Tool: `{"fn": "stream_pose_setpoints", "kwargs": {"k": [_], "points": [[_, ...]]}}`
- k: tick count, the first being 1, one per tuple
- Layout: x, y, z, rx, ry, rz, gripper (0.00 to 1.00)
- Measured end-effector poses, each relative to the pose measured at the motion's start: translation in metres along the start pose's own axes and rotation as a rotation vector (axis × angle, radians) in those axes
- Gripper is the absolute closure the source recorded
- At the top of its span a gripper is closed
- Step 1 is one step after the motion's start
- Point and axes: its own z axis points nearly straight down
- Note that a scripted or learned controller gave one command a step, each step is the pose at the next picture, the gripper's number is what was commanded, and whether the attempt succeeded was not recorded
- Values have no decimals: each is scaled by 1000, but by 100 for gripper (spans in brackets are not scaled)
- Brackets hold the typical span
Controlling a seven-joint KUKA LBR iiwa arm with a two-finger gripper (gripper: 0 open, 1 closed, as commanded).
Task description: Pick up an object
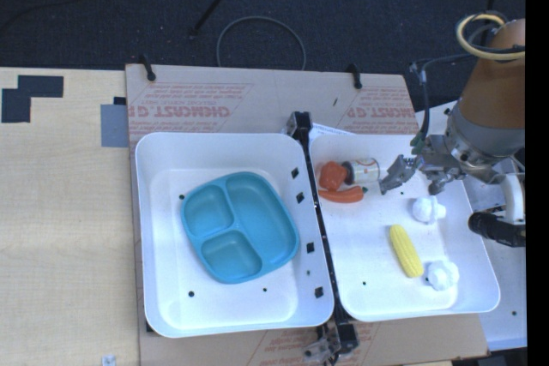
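The right bin holds an orange-red toy with a red curved piece under it at the far left. It also holds a yellow corn cob and two white crumpled lumps. My gripper hangs over the far part of this bin, right of the orange toy and just above the upper white lump. Its two grey fingers are spread apart with nothing between them.
A blue divided plate lies in the left bin. A black divider rail runs between the bins. Cardboard lies under both bins, and the wooden bench top spreads to the left.
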Motion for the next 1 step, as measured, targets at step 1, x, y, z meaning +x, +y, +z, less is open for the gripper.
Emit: {"fn": "stream_pose_setpoints", "kwargs": {"k": [1], "points": [[0,2,-7,-13,-2,-2,0]]}}
